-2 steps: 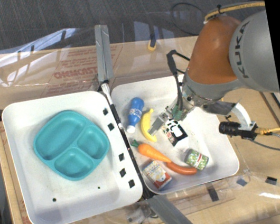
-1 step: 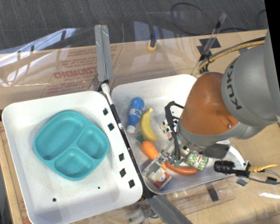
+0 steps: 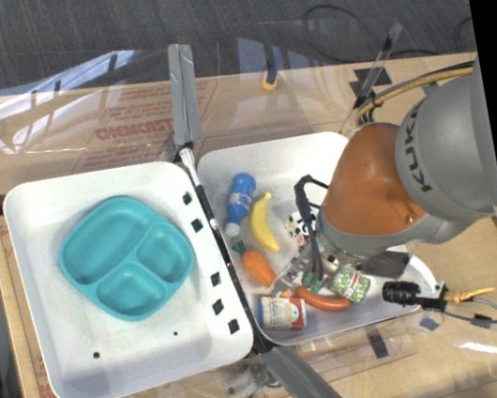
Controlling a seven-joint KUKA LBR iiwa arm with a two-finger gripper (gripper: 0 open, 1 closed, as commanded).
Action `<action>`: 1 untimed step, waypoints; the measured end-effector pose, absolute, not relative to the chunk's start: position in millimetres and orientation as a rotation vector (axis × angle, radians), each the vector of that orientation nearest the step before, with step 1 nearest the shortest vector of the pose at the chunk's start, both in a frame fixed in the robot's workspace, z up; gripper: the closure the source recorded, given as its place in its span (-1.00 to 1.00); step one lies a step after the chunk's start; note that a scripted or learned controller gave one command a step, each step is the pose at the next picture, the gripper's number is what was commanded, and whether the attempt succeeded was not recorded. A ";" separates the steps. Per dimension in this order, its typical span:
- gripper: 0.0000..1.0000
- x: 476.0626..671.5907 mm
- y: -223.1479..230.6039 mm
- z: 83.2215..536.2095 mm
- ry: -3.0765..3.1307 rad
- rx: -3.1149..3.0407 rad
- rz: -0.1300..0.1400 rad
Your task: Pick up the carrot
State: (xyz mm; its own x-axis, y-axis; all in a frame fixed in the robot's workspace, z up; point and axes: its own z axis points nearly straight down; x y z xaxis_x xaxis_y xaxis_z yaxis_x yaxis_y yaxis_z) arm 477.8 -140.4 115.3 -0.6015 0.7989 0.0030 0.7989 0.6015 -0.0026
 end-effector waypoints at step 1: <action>1.00 537.1 -108.8 91.2 -2.846 -1.339 0.006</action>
